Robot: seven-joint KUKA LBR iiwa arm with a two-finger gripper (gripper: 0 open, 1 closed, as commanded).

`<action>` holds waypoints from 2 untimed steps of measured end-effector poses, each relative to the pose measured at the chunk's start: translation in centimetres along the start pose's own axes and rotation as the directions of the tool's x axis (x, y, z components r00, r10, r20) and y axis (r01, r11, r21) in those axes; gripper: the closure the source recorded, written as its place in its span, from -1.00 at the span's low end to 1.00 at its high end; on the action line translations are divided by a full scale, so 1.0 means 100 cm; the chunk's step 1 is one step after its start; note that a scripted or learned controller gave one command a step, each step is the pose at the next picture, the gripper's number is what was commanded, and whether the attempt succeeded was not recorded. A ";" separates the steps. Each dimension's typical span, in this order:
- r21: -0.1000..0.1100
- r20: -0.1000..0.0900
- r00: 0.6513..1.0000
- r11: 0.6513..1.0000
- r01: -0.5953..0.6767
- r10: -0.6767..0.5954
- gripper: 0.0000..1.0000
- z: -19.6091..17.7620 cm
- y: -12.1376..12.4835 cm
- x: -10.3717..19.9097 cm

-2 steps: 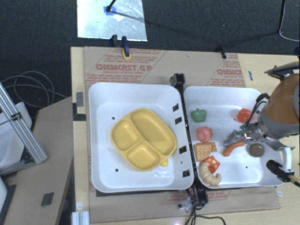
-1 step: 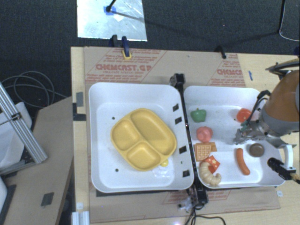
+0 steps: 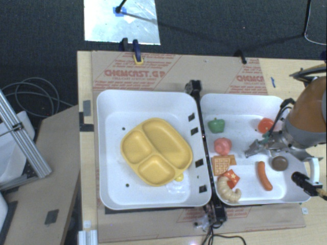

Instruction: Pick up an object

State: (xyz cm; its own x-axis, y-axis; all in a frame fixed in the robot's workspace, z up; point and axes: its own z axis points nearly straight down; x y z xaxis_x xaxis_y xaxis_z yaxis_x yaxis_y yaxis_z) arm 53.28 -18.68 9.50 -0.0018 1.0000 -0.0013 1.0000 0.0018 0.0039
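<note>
- We see the pickable objects lying in the right bin (image 3: 240, 102), none of them lifted: a green pepper (image 3: 216, 125) near the bin's left wall, a pink round piece (image 3: 223, 146) just below it, then a waffle square (image 3: 221, 165), a red carton (image 3: 231, 177) and a pale croissant (image 3: 228, 191) clustered toward the lower left corner.
- Farther right in the same bin we find a sausage (image 3: 264, 175) lying at a slant, a brown round piece (image 3: 279, 163) just above and right of it, and an orange-red piece (image 3: 265, 124) higher up, partly behind a cable.
- The gripper (image 3: 254, 149) sits low over the middle of the right bin, pointing toward the view's left, between the pink round piece and the brown round piece; nothing lies between its fingers that we can make out, and we cannot tell whether they are spread or closed.
- The arm (image 3: 309, 119) reaches in from the right, its orange band over the bin's right side.
- In the left bin (image 3: 110, 137) a yellow divided plate (image 3: 156, 150) rests at a tilt near the centre.
- Both bins stand on a brown board (image 3: 153, 70) printed with red lettering.
</note>
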 end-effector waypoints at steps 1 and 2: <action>-0.003 0.002 1.000 1.000 -0.003 0.003 -1.00 -0.086 -0.040 -0.006; 0.002 -0.001 1.000 1.000 0.002 -0.002 -1.00 -0.004 -0.045 -0.011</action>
State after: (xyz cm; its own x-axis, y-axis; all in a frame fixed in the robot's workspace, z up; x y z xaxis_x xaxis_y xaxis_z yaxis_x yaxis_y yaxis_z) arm 48.75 -19.77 9.91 -0.0038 1.0000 -0.0002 1.0000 0.0038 0.0015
